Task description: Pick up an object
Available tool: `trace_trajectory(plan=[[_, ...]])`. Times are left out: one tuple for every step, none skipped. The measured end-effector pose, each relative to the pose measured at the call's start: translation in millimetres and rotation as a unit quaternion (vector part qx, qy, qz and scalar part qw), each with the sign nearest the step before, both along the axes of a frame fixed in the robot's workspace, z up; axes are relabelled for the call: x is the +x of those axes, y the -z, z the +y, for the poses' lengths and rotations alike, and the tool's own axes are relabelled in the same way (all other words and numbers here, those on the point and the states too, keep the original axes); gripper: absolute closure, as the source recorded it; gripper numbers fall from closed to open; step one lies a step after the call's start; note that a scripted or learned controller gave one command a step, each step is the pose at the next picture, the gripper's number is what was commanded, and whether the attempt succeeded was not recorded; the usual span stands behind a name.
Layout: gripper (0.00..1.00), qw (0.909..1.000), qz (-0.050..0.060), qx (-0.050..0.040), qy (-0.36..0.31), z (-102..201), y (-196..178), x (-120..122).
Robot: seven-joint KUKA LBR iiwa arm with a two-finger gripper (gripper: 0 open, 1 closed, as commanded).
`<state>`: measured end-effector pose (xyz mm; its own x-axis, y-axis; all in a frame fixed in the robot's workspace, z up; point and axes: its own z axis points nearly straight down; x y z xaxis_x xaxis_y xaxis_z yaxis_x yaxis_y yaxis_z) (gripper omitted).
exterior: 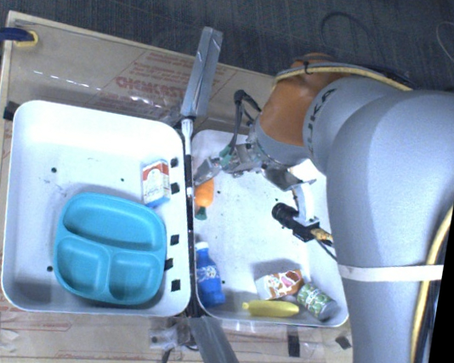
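My gripper (215, 166) reaches down into the far left corner of the right bin (249, 232), close to the divider between the bins. An orange, carrot-like object (204, 194) lies just below its tip, against the bin's left wall. Whether the gripper touches it is unclear from this angle. Along the bin's near side lie a blue bottle (208, 275), a yellow banana (271, 309), a red and white packet (280, 284) and a green can (315, 301).
The left bin (50, 155) holds a blue divided tray (112, 248) and a small red and white carton (154, 181) near the divider. The grey arm (383, 177) covers the right side of the right bin.
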<state>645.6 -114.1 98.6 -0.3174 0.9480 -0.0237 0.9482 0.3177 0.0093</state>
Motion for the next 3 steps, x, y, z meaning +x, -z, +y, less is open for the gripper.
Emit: trace_trajectory(plan=[[1.0,1.0,0.005,0.0056,-0.003,6.0,-8.2,-0.8],[1.0,0.9988,0.008,0.0098,0.047,40.0,-94.2,11.5],[1.0,0.9953,0.009,0.0104,0.096,31.9,-122.9,-20.6]])
